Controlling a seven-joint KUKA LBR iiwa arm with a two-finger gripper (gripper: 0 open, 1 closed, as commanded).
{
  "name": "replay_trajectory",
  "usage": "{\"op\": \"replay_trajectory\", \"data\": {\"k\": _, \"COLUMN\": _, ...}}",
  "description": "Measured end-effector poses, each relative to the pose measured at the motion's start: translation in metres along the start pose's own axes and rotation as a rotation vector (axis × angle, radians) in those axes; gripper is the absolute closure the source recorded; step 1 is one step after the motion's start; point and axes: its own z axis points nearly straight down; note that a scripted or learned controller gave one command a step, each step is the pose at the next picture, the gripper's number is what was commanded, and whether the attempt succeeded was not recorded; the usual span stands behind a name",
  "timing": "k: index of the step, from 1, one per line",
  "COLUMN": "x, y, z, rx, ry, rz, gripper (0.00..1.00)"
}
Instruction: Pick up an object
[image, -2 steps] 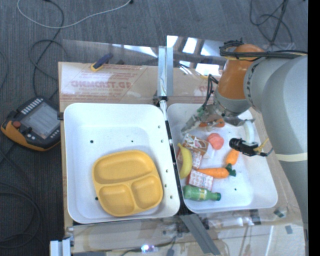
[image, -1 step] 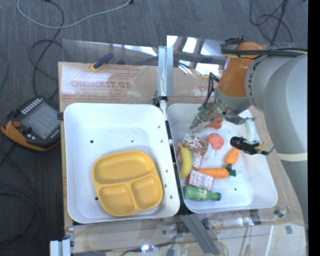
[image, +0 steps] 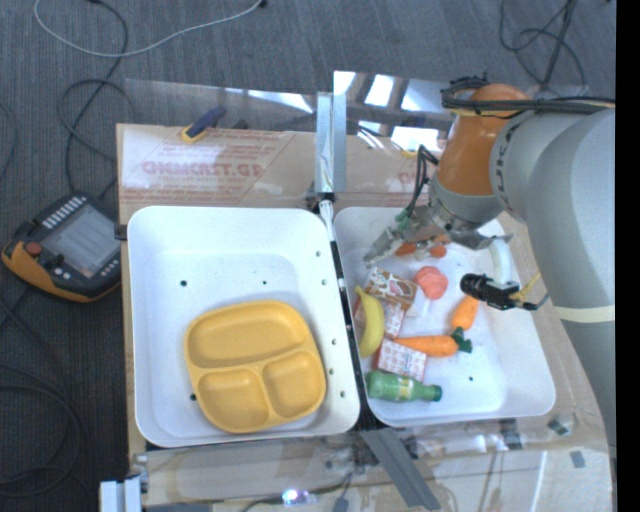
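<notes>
While the arm (image: 560, 190) reaches in from the right, its orange band (image: 470, 160) sits over the far edge of the right bin (image: 520, 390), wrist angled down and to the left. Hand (image: 400, 240) hangs low over the bin's far-left corner — metal fingers pointing toward the divider; can't tell whether they are spread or pressed together, and nothing is visibly pinched between them. A black cable fitting (image: 490, 290) juts from the arm over the bin's right side.

Objs in right bin, approx positions:
- pink-red round item (image: 432, 282), just below the hand, apart from it
- red/white carton (image: 391, 288), near the bin's left wall; print too small to read
- banana (image: 370, 322), along the left wall, touching the carton's lower edge
- long carrot (image: 428, 346), mid-bin, lying crosswise
- small carrot (image: 464, 314), just right of it, tilted
- orange box (image: 404, 362), below the long carrot; label unreadable
- green bottle (image: 400, 388), lying on its side near the front wall

Left bin (image: 160, 260) holds a yellow divided tray (image: 256, 364), three compartments.

Cardboard (image: 220, 170) behind the bins on the counter carries red lettering, mirrored/faded — not legible. A teach pendant (image: 65, 248) lies on the floor at left.
</notes>
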Motion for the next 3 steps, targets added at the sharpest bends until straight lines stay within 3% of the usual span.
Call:
{"op": "replay_trajectory", "data": {"k": 1, "x": -0.004, "y": 0.004, "z": 0.016, "rx": 0.003, "ry": 0.002, "rz": -0.053, "gripper": 0.00}}
{"op": "replay_trajectory", "data": {"k": 2, "x": -0.005, "y": 0.007, "z": 0.006, "rx": -0.007, "ry": -0.004, "rz": -0.053, "gripper": 1.00}}
{"op": "replay_trajectory", "data": {"k": 3, "x": -0.005, "y": 0.007, "z": 0.006, "rx": -0.007, "ry": -0.004, "rz": -0.053, "gripper": 0.00}}
